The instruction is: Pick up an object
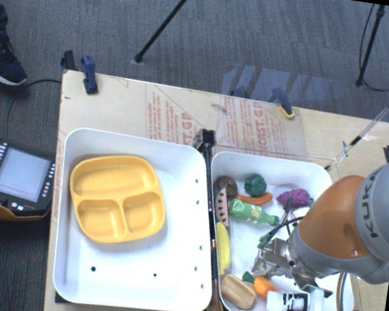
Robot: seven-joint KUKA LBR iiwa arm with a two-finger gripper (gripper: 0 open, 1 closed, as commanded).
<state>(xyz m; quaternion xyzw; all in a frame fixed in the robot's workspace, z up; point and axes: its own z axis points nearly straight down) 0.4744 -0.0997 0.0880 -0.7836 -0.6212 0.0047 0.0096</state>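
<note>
My gripper (265,266) hangs low in the right bin (321,173), near its front. Just below it lie a small orange piece (262,286) with a green tip and a tan bread roll (239,291). A yellow banana (221,245) lies to its left along the bin wall. Farther back are a green bottle (248,212), a green broccoli-like piece (254,183), an orange carrot (256,197), a brown piece (226,186) and purple grapes (294,198). The arm hides the bin's right side.
The left bin (123,279) holds a yellow divided tray (117,197). A divider bar (209,212) runs between the bins. A teach pendant (13,181) lies on the floor at left. Blue clamps (88,73) sit on the bench's back edge.
</note>
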